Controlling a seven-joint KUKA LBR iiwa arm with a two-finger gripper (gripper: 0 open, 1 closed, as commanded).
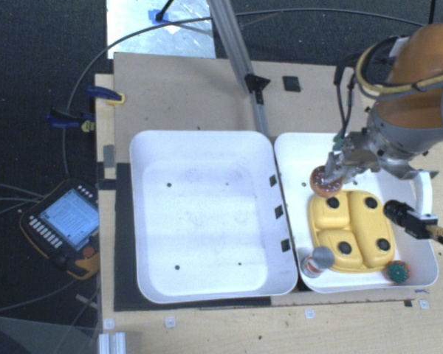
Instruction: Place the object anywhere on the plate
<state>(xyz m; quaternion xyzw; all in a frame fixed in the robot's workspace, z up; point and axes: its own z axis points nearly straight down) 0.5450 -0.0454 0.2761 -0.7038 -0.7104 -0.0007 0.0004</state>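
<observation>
Object, likely the small brown-rimmed round piece [324, 182], is seen directly under the gripper [338, 169], at the far edge of the yellow sectioned plate [352, 231] in the right bin [295, 161]. Whether it is pinched cannot be told, since the gripper body covers the contact point. It is judged positioned for pickup or drop onto the plate. A grey-capped item [319, 259] sits at the plate's near left corner, a green ball [397, 271] at the bin's near right corner. The left bin [203, 216] is not involved.

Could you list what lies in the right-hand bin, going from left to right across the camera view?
Small grey-capped object → round brown-and-white object under the pincer → yellow compartmented plastic plate → small green ball.
</observation>
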